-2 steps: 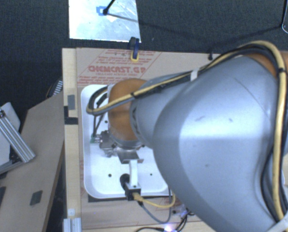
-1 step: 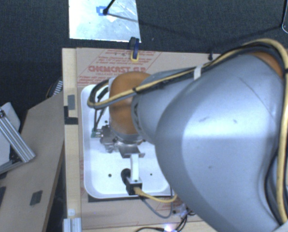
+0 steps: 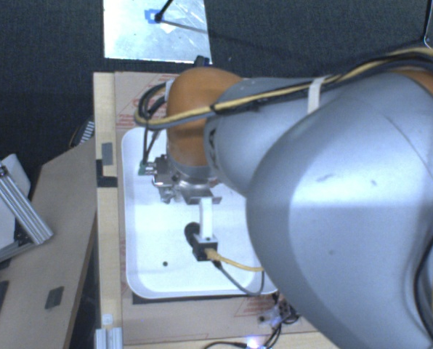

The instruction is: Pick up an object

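Jaws lie hidden under the wrist (image 3: pixel 190 167) over the white bin (image 3: pixel 145 271), apart or together cannot be told.

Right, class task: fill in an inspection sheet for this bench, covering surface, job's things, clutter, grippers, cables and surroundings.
surface: white bin on a wooden bench; the grey arm covers the right side.
job's things: one dark speck on the bin floor, too small to identify.
clutter: nothing seen.
grippers: gripper hangs over the bin's far half, beneath the orange band.
cables: black loops beside the orange band; yellow cable strapped along the arm.
surroundings: dark backdrop, shiny sheet, metal rail at left.
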`<state>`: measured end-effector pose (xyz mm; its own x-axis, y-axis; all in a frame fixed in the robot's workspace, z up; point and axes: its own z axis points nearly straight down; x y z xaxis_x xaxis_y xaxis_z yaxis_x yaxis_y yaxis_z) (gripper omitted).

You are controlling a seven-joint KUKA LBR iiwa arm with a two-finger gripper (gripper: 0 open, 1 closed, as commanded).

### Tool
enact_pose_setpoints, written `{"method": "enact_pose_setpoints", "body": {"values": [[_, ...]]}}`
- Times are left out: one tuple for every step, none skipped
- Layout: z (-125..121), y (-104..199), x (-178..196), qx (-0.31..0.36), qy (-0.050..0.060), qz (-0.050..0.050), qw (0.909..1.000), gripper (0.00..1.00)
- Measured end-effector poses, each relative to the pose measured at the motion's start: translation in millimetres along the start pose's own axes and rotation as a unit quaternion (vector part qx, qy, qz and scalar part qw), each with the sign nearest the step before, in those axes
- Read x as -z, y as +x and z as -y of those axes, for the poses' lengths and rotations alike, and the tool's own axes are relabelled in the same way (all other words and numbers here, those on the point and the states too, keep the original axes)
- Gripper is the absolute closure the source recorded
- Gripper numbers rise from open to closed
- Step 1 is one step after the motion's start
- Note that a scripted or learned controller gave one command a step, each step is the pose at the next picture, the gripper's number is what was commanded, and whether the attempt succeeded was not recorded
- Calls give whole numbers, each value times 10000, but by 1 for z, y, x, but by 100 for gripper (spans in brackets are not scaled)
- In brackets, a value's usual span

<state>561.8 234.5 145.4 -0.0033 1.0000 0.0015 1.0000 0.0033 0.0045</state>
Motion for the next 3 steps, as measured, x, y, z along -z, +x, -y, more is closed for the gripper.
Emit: {"method": "enact_pose_setpoints", "body": {"values": [[78, 0, -63, -8, 34, 9, 10000, 100], [67, 0, -60, -13, 25, 3, 10000, 100], [75, -1, -60, -22, 17, 5, 10000, 100]]}}
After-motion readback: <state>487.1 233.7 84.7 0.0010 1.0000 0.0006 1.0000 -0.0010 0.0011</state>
